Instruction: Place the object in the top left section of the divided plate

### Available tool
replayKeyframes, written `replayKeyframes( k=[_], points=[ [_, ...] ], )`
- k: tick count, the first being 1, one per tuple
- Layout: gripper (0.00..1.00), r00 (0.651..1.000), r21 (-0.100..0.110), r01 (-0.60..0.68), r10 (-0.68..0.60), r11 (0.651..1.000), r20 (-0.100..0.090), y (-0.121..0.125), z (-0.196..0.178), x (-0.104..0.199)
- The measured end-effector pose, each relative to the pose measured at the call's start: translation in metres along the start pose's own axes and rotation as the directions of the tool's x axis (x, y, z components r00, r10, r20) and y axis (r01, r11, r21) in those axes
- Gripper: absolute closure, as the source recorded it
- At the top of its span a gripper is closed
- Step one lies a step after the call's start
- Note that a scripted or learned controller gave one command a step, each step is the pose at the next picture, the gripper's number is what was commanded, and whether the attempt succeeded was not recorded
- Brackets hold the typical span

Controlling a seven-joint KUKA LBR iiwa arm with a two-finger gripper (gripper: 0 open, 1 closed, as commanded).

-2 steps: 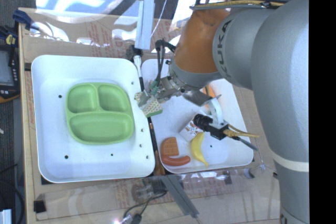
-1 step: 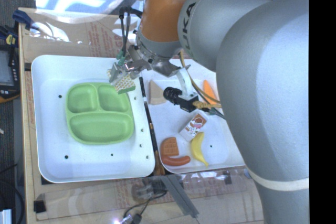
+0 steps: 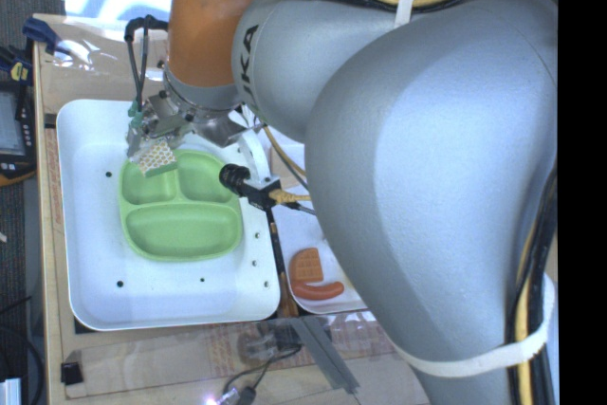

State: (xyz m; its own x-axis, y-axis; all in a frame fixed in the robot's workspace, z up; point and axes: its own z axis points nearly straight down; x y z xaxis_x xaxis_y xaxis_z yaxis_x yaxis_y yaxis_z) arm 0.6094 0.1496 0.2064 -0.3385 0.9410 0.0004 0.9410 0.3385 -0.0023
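A green divided plate point(image 3: 180, 232) lies in the left white bin point(image 3: 95, 251), with two small sections at the far side and one large section near the front. My gripper point(image 3: 149, 142) hangs over the plate's top left section. A small tan waffle-like piece point(image 3: 156, 158) with a grid pattern sits right under the fingertips, at the top left section's edge. It looks pinched between the fingers, slightly tilted. The arm's big grey body covers most of the right side.
The right bin point(image 3: 303, 303) is largely hidden by the arm; an orange hot-dog-like toy point(image 3: 311, 275) lies at its near left corner. Wooden bench edge and clamps run along the left and front. A cable lies on the front ledge.
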Motion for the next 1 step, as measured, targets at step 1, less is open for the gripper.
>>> replayKeyframes(
  k=[1],
  points=[
    [0.00,1.000,0.000,-0.001,0.001,1.000,0.000,0.0000,-0.0002,-0.0004]
  ],
)
